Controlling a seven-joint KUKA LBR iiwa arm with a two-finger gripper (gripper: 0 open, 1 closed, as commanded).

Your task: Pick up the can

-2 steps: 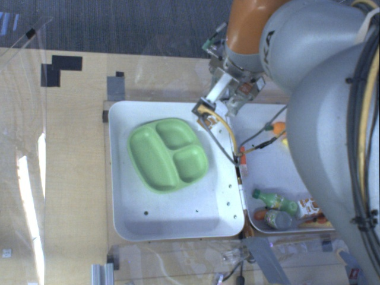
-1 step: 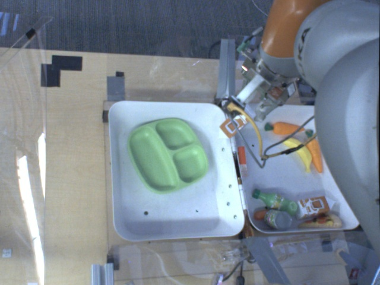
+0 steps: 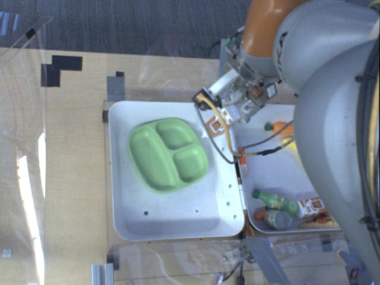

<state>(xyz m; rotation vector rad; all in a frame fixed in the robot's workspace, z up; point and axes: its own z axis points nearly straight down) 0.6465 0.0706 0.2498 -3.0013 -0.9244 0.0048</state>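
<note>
Arm comes in from the right and covers most of the right bin. Orange band sits high, near the far edge of the surface.

Hand hangs over the far end of the divide between the two bins, near the left bin's far right corner. Can't tell whether the hand is apart or together: the wrist hardware and cables hide that. Nothing visibly between them. A yellow and black cable loops down from the hand along the divide.

Can: grey metallic, lying in the right bin at its near edge, close to the near left corner. A green bottle lies just beside it on the far side, touching or nearly so. A small white and orange carton is to the right of both, with something red-orange under it at the near edge, too hidden to identify. Can is well apart from the hand.

An orange object is at the far part of the right bin, partly hidden by the arm.

Left bin: a green three-compartment tray sits in the far-central area, flat, compartments up. Near half of that bin is bare white.
</note>
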